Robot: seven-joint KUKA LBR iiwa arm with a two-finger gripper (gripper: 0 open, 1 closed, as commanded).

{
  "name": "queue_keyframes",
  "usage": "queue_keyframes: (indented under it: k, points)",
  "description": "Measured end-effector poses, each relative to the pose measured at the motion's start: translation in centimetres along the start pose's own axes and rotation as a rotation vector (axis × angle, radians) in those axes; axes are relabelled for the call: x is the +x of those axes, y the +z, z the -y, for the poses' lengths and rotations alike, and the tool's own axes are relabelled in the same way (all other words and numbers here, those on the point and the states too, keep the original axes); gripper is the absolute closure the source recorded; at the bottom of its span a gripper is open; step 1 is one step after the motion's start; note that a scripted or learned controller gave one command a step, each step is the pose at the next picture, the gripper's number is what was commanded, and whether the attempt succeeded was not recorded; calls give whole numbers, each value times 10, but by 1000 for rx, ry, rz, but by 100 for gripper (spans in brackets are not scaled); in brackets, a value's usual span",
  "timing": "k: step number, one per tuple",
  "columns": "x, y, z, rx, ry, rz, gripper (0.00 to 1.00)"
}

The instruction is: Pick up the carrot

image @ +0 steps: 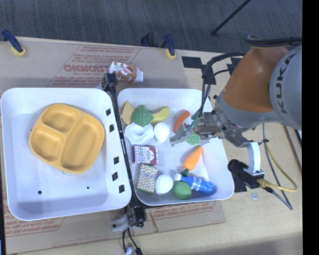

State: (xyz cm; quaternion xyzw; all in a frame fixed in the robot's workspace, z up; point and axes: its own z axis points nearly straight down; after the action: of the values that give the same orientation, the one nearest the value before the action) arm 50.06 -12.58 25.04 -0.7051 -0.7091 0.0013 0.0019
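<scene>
The carrot [193, 156] is a short orange cone lying at a slant in the right bin [221, 158], right of centre, with its thick end toward the far right. My gripper [186, 135] hangs low over the bin just beyond the carrot's upper end, between it and a second orange piece [181, 120]. A small green speckled thing [194, 139] sits right at the gripper's tip. The arm's grey body and orange band [252, 86] reach in from the right and cover the bin's right rim.
Around the carrot lie a blue bottle [200, 185], a green ball [182, 190], two white eggs [161, 132] [164, 184], a small carton [145, 154], a green box [147, 178], a banana [161, 113] and leafy greens [142, 116]. The left bin [21, 195] holds a yellow divided plate [67, 137].
</scene>
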Motion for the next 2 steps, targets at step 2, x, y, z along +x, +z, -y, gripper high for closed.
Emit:
queue_keyframes:
  k: [2]
  points:
    - [-73, 159, -18, -1, -422, 0, 0]
